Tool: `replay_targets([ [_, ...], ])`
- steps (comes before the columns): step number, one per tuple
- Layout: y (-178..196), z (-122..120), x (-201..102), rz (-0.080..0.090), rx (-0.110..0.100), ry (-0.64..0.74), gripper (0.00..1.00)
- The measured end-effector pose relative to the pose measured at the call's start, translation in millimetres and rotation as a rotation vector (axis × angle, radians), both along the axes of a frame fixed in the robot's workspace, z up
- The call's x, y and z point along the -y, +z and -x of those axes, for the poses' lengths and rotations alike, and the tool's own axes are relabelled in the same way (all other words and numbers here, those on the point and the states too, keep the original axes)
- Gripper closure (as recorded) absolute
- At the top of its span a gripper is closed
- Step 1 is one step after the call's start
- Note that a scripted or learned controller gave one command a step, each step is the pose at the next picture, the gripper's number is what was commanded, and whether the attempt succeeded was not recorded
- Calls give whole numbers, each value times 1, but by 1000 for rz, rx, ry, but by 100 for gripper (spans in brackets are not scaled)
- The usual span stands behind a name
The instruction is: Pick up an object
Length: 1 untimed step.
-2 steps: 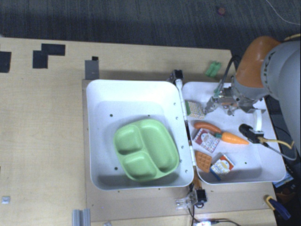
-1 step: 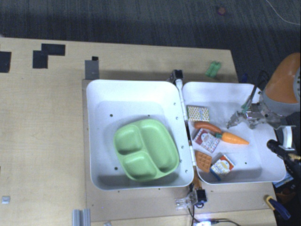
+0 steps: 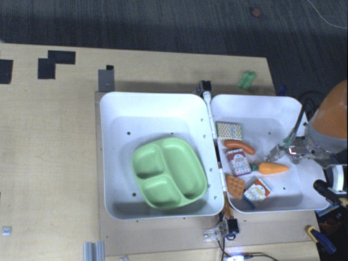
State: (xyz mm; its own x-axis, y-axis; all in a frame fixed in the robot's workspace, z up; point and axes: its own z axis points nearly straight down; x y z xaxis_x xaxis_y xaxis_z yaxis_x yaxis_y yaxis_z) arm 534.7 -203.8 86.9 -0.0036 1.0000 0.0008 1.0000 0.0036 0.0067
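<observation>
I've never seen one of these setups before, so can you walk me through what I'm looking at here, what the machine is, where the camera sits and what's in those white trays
This is one camera fixed above a bench, looking down at a slant. The grey and orange shape at the right is a robot arm; its two-finger gripper reaches into the right white bin, just above a toy carrot. I see nothing held between its fingers. That bin also holds a toy sausage, a waffle piece and some small printed packets. The left white bin holds a green divided plate. A small green object lies on the bench outside the bins.
</observation>
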Motion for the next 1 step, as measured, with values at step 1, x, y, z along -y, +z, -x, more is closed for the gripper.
replay_targets([
  [1,11,-2,0,3,7,0,100],
])
